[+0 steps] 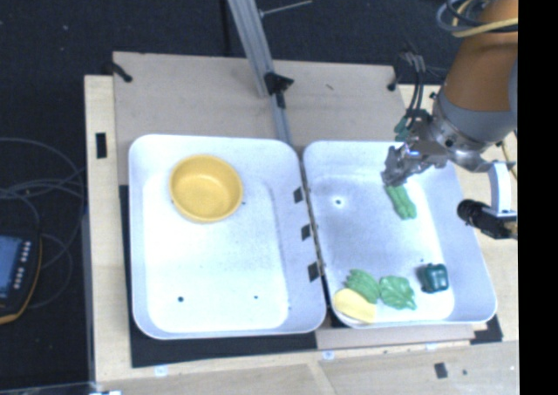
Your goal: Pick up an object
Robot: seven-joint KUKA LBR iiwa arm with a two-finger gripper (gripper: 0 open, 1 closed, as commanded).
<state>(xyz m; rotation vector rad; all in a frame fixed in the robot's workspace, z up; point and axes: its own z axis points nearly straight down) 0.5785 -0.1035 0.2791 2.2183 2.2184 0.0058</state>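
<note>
- Hovering over the right bin (462,210), the gripper (398,172) is seen just above a green vegetable toy (402,201).
- Finger opening cannot be told; contact is possibly made.

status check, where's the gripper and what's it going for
Gripper low over right bin, just above green piece. No grasp visible. Nothing crowding it; other items lie along near edge.

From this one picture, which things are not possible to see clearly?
- Tool, camera view: small and blurred; its finger gap cannot be read.
- Long green object in the right bin: its upper end meets the tool; contact or grasp cannot be told.
- Dark teal object: too small to identify.
- Yellow object: partly under a green piece.
- Arm: cut off by the right edge.
</note>
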